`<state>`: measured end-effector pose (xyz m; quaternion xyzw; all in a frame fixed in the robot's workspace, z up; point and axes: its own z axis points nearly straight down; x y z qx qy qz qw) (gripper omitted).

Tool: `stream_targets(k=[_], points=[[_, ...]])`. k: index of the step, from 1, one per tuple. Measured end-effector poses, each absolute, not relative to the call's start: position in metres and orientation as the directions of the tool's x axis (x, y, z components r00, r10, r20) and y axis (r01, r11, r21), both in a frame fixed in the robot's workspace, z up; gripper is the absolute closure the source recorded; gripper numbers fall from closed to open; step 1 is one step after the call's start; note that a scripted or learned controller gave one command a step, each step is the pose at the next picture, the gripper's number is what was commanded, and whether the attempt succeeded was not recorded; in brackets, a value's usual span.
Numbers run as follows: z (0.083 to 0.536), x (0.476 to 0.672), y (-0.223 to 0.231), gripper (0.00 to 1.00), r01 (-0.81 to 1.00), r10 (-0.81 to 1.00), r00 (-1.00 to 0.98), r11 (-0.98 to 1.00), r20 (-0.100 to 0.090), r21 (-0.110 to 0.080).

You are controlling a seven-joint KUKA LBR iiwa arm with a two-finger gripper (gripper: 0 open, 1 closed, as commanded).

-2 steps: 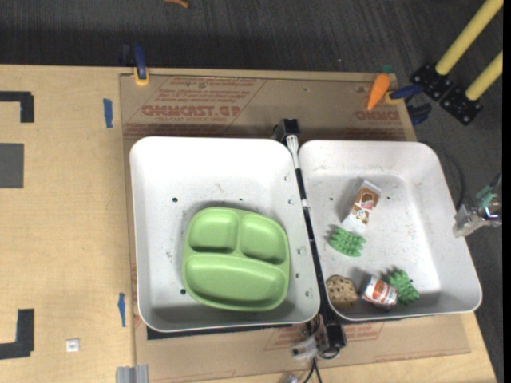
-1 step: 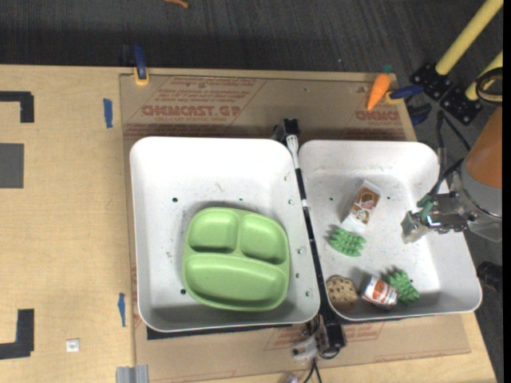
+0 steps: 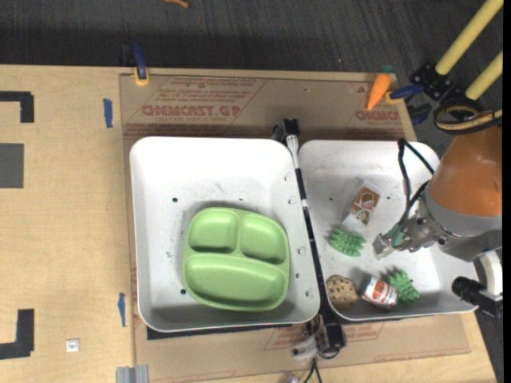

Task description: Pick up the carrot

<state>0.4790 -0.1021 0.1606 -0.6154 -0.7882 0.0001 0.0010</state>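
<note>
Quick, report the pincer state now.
Pincer: cannot be told; it sits low in the right bin, nothing visibly between its tips.

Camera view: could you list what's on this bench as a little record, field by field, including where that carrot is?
left bin: holds a green divided plate
right bin: holds a small carton, a green leafy toy, a cookie, a red and white can beside another green piece
carrot: on the cardboard beyond the right bin, outside both bins
gripper: low over the right bin, near the leafy toy, far from the carrot
arm: reaches in from the right
task state: carrot not yet picked up
</note>
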Motion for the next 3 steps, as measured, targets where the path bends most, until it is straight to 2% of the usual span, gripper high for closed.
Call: stream_targets(k=[1, 2, 3], points=[[0.098, 0.488, -0.103, 1.0, 0.92, 0.92, -0.392, 0.392, 0.0, 0.001], [0.228, 0.507, -0.121, 1.0, 0.893, 0.893, -0.451, 0.451, -0.002, 0.002], [0.136, 0.501, -0.106, 1.0, 0.85, 0.85, -0.526, 0.526, 0.0, 0.0]])
